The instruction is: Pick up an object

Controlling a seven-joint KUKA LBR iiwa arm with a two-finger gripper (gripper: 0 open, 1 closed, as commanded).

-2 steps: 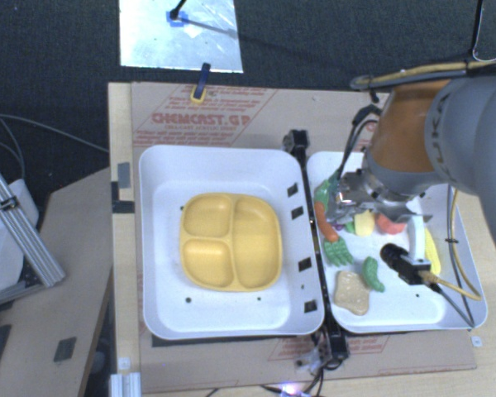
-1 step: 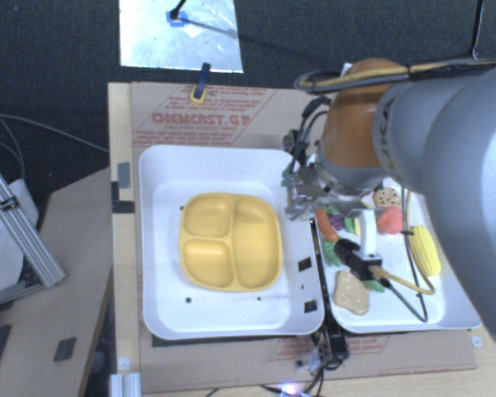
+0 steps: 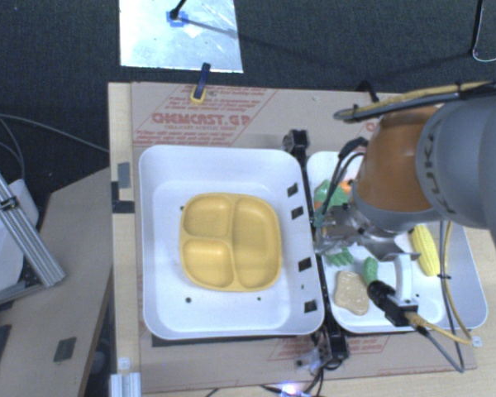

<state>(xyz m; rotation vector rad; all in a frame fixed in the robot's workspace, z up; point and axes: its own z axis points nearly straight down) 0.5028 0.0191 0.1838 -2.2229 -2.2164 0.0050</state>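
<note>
Several small objects crowd the right bin (image 3: 476,304) in the frame's lower right: green pieces (image 3: 341,257), a tan lump (image 3: 351,293) and a yellow corn cob (image 3: 426,249). The arm's wrist (image 3: 397,168) looms over them, hiding the tool, so I cannot tell its state. A blind close could pinch two neighbours or nothing. The yellow tray (image 3: 231,241) sits in the left bin (image 3: 161,222).
</note>
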